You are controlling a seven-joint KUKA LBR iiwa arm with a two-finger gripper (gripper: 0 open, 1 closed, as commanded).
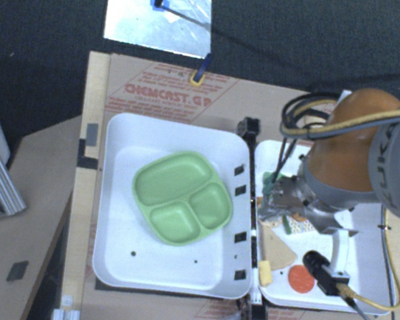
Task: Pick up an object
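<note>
The arm reaches from the right over the right bin (366, 292), its orange band and grey wrist covering much of that bin. My gripper (280, 201) hangs low near the bin's left wall, above a small patterned item (298, 225). Below it lie a tan triangular piece (278, 251), a red-orange disc (302, 280) and a small yellow piece (265, 272). A black part of the arm's fitting lies just right of the disc. The arm's body hides whatever lies under it.
The left bin (108, 253) holds a green three-compartment plate (182, 197). A black divider with clips (247, 200) runs between the two bins. Cables loop off the arm at the right. A shiny square sheet (161, 8) lies beyond the bench.
</note>
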